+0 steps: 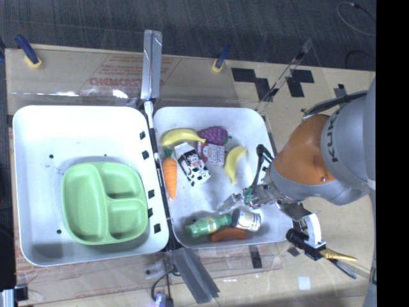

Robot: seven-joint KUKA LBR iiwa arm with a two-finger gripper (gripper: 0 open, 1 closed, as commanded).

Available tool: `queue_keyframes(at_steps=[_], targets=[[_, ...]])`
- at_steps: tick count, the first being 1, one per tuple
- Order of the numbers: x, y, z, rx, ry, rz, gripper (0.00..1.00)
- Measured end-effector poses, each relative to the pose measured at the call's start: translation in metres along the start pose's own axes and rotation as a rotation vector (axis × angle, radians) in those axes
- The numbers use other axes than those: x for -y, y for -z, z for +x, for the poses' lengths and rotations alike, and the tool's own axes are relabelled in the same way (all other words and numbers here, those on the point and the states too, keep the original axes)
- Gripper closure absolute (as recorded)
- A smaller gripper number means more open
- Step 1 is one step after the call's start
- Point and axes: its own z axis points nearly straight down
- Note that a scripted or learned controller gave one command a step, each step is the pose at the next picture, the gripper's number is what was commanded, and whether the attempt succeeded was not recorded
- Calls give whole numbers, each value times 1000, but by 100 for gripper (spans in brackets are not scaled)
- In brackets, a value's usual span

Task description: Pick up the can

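So far we judge the pick unfinished: the can [248, 220] lies on the right bin's [255, 121] floor near its front wall, the tool [245, 197] hovering just above it, open and empty.

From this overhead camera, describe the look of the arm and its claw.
The arm is bulky and rounded, with grey casing, a broad orange band above the wrist, and part of dark lettering on the grey shell. The claw is a small, metallic, silver-grey assembly with thin dark cabling looping beside it.
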Motion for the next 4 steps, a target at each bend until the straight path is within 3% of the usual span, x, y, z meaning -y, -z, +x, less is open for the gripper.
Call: queue_keyframes(at_steps=[1, 2, 3, 4], targets=[[2, 54, -10, 3, 30, -3, 0], [1, 63, -10, 4, 35, -3, 100], [1, 63, -10, 4, 35, -3, 0], [-2, 1, 5, 5, 258, -4, 0]])
